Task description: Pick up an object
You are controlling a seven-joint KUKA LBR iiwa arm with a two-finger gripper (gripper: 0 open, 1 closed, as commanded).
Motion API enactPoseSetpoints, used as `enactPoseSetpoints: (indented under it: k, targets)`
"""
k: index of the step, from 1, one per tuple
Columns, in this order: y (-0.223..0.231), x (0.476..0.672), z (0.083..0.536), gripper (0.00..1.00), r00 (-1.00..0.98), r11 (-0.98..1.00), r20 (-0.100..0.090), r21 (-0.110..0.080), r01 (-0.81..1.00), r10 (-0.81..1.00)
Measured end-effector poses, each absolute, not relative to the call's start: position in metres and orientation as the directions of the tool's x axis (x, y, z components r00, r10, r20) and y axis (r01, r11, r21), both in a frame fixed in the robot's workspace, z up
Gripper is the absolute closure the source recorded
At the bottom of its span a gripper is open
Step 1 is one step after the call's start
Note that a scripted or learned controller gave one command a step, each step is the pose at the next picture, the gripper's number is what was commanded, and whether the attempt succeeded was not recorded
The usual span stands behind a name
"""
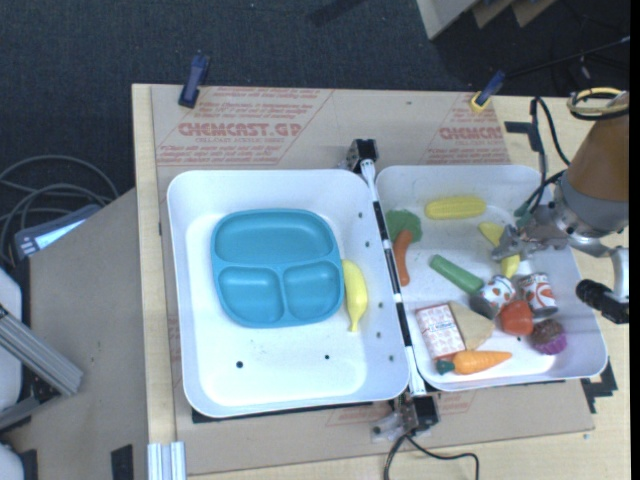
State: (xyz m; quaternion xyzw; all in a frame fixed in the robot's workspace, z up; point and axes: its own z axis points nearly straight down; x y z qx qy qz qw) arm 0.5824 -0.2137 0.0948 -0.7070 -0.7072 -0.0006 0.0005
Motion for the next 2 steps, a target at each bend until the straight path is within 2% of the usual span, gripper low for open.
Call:
enactPoseSetpoints:
  k: [1, 2]
  targets:
    - [-0.127, 0.589, 0.143, 1.0, -0.002, 0.002, 0.001, 0.002, 1.0, 1.0]
    - [-0.043, 0.567, 0.214, 1.0, -0.001, 0.001, 0.001, 0.001, 1.0, 1.0]
